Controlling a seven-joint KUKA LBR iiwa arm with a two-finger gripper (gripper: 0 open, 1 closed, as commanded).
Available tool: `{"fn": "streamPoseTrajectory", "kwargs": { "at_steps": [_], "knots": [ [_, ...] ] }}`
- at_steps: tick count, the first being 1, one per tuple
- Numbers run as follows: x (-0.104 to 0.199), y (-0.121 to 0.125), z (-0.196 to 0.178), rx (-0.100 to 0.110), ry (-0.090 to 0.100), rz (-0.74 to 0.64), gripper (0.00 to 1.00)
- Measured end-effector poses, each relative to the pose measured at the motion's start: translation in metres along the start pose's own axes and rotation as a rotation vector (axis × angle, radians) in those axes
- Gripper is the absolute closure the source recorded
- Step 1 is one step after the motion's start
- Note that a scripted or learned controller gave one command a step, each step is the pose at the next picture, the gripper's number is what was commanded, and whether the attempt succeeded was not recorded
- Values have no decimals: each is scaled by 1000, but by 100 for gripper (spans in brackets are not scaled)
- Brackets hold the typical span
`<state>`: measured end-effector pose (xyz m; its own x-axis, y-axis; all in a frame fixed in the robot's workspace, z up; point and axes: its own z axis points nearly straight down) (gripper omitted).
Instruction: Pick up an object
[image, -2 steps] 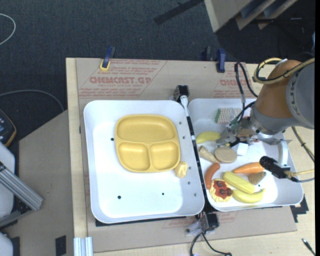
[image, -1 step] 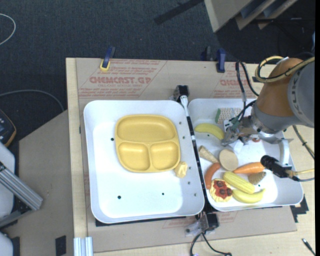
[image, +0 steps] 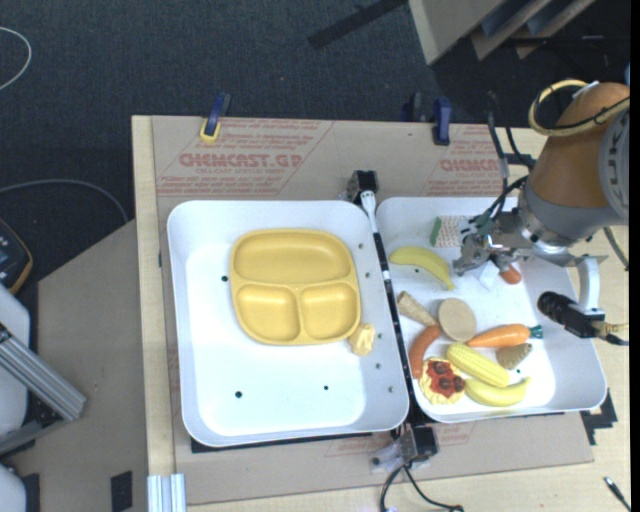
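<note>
gripper (image: 487, 258): can't tell what it holds | small banana (image: 424, 264): looks light, hard, smooth | grab: its middle

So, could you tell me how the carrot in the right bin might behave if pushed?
The carrot looks like smooth, stiff toy plastic, so probably light. Its tapered round body may roll or pivot. It rests against the banana, so a push would likely shift both.

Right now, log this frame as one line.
arm: over right bin | end effector: near upper banana | grasp: unconfirmed | left bin: yellow tray
</note>
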<state>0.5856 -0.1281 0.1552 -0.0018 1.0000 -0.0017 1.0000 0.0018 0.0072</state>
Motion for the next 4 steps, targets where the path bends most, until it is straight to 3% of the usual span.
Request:
{"fn": "streamPoseTrajectory", "kwargs": {
  "at_steps": [2, 4],
  "knots": [
    [-5, -3, -71, 2, 0, 0, 100],
    [91, 30, -78, 3, 2, -3, 100]
  ]
}}
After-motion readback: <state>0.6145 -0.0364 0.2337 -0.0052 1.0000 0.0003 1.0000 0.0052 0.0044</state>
